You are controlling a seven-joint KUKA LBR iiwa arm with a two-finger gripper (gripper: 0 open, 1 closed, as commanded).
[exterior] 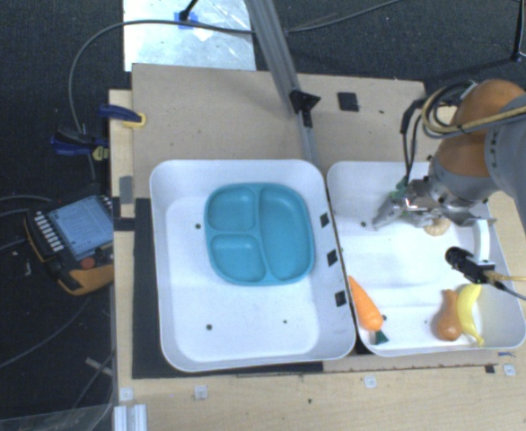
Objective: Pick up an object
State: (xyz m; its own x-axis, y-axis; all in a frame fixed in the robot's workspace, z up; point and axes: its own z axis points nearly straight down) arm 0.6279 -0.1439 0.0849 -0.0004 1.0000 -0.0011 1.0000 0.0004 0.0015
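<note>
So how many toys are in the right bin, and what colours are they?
Orange: 1, the orange plastic carrot
Yellow: 1, the yellow plastic banana
Orange-brown: 1, the rounded orange-brown toy food
Tan: 1, the small tan round piece beside the end effector
Total: 4

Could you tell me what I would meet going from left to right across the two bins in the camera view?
Blue divided plate → carrot → gripper → brown pear-shaped item. I leave out the banana, which overlaps the brown item, and the small tan thing by the wrist.
</note>
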